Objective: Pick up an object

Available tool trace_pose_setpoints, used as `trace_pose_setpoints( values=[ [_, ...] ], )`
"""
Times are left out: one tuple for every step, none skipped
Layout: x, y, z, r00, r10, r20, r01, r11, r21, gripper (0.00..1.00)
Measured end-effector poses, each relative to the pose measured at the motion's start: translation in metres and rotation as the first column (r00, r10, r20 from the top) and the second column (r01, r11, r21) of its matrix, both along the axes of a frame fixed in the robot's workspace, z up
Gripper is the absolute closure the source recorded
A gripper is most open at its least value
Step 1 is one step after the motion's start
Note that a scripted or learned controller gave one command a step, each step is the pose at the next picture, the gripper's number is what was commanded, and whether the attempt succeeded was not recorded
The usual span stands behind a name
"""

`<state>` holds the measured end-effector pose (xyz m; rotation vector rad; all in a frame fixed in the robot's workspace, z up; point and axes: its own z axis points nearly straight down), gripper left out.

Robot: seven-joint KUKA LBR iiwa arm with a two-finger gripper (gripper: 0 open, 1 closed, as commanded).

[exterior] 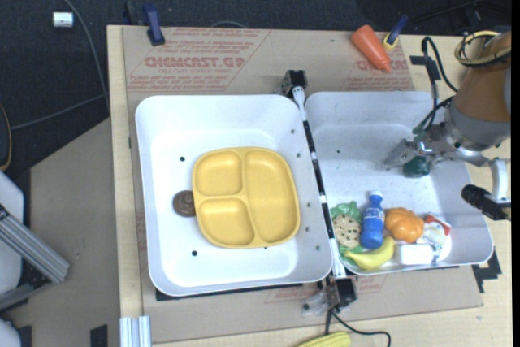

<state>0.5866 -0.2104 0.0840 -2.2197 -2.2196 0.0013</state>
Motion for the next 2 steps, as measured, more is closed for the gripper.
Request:
trace_pose_setpoints(
  values=[
    [0.002, 0.0, 0.012, 1.0, 0.0, 0.006, 0.0, 1.0, -0.002, 1.0],
    [0.08, 0.07, 0.006, 1.0, 0.002, 0.003, -0.002, 1.0, 0.0, 1.0]
  ],
)
